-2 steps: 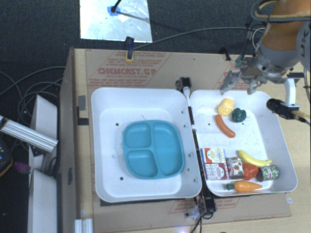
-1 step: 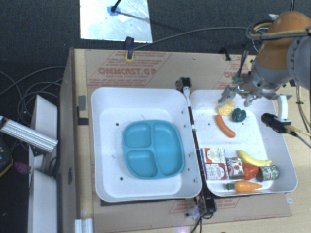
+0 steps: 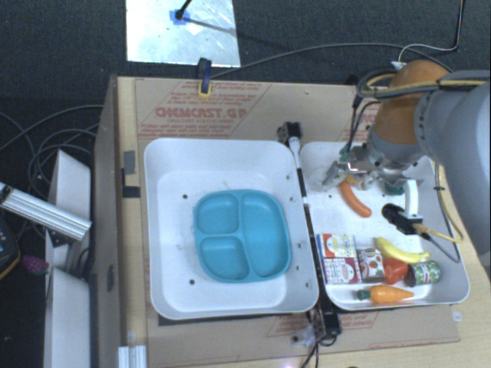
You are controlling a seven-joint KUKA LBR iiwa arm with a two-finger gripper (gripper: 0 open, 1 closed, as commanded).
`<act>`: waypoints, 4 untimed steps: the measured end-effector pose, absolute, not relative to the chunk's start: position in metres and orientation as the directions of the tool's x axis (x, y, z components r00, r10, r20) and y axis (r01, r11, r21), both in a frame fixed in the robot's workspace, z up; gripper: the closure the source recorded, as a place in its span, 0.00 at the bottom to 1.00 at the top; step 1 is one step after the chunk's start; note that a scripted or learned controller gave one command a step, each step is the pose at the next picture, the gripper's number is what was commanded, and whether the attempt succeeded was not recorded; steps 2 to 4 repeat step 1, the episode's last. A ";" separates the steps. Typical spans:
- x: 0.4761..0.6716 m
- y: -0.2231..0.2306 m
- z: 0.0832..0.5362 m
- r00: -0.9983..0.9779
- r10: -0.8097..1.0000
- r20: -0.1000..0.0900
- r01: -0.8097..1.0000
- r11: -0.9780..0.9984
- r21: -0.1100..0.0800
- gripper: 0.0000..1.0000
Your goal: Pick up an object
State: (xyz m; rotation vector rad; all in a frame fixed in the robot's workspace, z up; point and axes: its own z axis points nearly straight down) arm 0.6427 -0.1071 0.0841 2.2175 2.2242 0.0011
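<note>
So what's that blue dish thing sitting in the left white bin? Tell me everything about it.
The light blue, rounded-square divided plate looks like smooth plastic. Raised ridges mould it into three sections. It lies flat, open side up and slightly turned, near the middle of the left shallow white bin. It touches only that bin's floor, clear of its walls.

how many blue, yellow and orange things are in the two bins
blue: 1, the divided plate in the left bin
yellow: 1, the banana
orange: 2, the sausage and the carrot
total: 4
The small piece just under the banana looks red, so it is not counted.
</note>
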 end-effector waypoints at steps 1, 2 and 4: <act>0.644 -0.107 0.095 -0.005 1.000 -0.001 1.000 0.005 0.004 1.00; 0.644 -0.107 0.095 -0.005 1.000 -0.001 1.000 0.005 0.004 1.00; 0.644 -0.107 0.095 -0.005 1.000 -0.001 1.000 0.005 0.004 1.00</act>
